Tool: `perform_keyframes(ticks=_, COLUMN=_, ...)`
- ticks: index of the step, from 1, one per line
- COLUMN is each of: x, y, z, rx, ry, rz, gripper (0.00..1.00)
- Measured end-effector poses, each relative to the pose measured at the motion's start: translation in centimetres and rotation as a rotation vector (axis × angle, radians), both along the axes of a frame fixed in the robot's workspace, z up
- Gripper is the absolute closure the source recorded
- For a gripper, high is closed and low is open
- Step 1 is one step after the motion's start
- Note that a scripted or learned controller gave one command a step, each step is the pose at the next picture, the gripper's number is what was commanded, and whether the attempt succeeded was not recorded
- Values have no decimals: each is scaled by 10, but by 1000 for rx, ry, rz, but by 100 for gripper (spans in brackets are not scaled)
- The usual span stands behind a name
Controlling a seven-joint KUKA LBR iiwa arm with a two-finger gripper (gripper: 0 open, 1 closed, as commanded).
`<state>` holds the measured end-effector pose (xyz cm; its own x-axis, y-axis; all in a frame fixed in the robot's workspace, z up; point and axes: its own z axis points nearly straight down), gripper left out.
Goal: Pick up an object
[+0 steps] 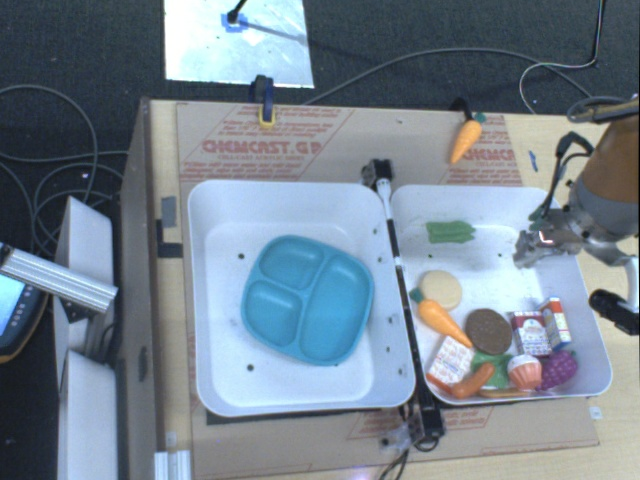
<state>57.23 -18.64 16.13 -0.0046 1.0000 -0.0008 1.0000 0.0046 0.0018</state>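
Right now the gripper point(533, 245) is hanging over the right bin point(497, 211), I cannot tell its state, and the toys point(500, 348) are lying crowded in the near corner, so a descent there is risking a slip between neighbours.

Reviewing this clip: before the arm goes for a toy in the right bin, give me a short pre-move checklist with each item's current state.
1. Gripper positioned over the right bin: ok, it is above the bin's right side.
2. Gripper free of any load: cannot tell, too small and blurred.
3. Targets available: ok, green piece, round cracker, carrot and brown disc lie in the bin.
4. An isolated target: ok, the green piece lies apart from the rest.
5. Clutter near bottom right corner: not ok, items there touch.
6. Blue plate out of the way: ok, in the left bin.
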Motion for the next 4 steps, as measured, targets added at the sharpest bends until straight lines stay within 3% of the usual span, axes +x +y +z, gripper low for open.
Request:
perform_keyframes(ticks=1, x=0, y=0, z=0, rx=0, ry=0, rz=0, gripper=0)
perform_keyframes(ticks=2, x=-12, y=33, z=4, rx=1, ry=0, rz=0, gripper=0)
perform_keyframes(ticks=3, x=-40, y=44, z=30, rx=1, ry=0, rz=-3, gripper=0)
perform_keyframes(ticks=4, x=-61, y=20, z=-8, rx=0, ry=1, rz=-3, gripper=0)
